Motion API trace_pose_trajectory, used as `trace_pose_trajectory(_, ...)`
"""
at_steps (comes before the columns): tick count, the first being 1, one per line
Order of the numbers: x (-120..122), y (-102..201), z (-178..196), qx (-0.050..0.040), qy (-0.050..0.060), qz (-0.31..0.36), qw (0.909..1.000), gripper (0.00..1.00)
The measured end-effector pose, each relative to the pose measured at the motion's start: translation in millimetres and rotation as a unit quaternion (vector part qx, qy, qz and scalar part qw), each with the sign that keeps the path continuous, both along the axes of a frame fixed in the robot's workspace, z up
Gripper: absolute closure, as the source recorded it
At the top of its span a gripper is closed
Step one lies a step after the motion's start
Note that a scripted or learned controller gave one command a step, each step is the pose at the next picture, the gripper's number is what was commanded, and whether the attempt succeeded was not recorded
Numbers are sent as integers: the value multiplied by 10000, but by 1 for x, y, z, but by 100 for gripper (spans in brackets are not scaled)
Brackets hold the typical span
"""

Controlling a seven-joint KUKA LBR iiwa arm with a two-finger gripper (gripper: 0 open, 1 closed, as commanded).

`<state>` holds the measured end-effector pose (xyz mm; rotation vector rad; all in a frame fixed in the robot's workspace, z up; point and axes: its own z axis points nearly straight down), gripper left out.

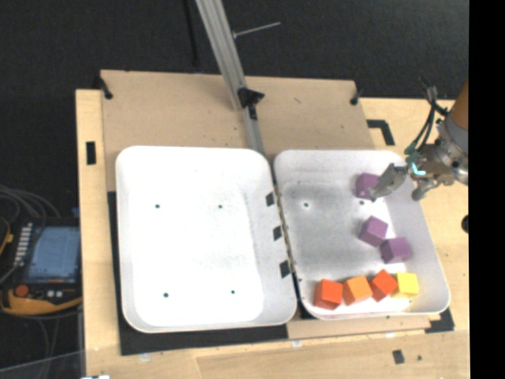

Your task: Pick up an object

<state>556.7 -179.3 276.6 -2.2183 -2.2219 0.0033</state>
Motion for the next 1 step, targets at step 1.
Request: trace_pose_trajectory(1,1,0,2,-5,-24,-1,10000,0)
